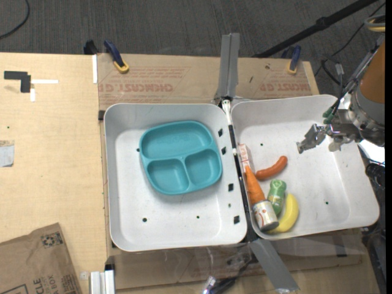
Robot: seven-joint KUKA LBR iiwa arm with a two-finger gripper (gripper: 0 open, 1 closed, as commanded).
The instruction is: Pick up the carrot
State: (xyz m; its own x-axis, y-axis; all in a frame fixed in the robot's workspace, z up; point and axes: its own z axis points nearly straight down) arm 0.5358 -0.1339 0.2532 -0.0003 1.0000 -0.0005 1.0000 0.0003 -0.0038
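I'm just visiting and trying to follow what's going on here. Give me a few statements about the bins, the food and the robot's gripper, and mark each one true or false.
1. The carrot lies in the right bin, along its left wall. True.
2. The teal plate holds the banana. False: the banana lies in the right bin, near its front edge.
3. The gripper has the carrot between its fingers. False: it is over the right bin's bare floor, apart from the carrot.
4. A sausage lies just right of the carrot. True.
5. The small can is in the left bin. False: it sits at the carrot's lower end, beside the banana.
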